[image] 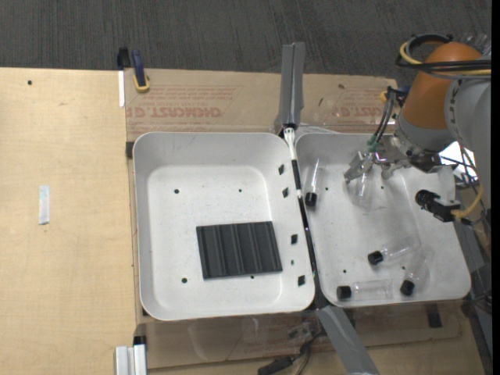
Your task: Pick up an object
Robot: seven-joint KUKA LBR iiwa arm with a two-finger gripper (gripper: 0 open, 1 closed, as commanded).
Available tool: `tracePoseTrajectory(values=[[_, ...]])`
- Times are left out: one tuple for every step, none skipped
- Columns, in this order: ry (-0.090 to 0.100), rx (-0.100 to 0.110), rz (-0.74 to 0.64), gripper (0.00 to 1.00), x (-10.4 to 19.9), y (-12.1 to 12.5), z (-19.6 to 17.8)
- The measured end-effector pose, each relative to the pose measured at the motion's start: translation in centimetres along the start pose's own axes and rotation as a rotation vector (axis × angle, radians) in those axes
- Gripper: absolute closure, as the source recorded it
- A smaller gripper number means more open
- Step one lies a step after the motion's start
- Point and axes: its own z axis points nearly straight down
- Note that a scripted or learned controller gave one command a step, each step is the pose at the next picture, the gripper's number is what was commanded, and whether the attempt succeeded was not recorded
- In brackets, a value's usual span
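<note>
The tabletop point(62, 209) carries two shallow white bins side by side. The left bin point(156, 162) holds one dark ribbed rectangular block point(238, 249), lying flat toward its near side. The right bin point(437, 280) holds several clear plastic tubes with black caps: one tube point(312, 182) lies along the divider wall, another tube point(391, 254) sits near the middle, and two more, one point(363, 291) lying flat and one point(414, 276) angled, rest close together at the near edge.

The grey arm with its orange band point(433, 92) reaches in from the right, and the end effector point(369, 170) hangs over the far part of the right bin. Whether it is spread or closed cannot be told, and nothing can be made out in its grip; a faint clear shape just below it may be another tube.

To do the step well, I judge it should pick a single, isolated tube, centre over its body, align across its long axis and descend straight, since clear round tubes will likely roll or slip.
</note>
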Motion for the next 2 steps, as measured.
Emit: tracePoseTrajectory(values=[[-0.001,0.0,-0.002,1.0,0.0,0.0,-0.9],[0.0,0.0,-0.019,1.0,7.7,1.8,-13.0]])
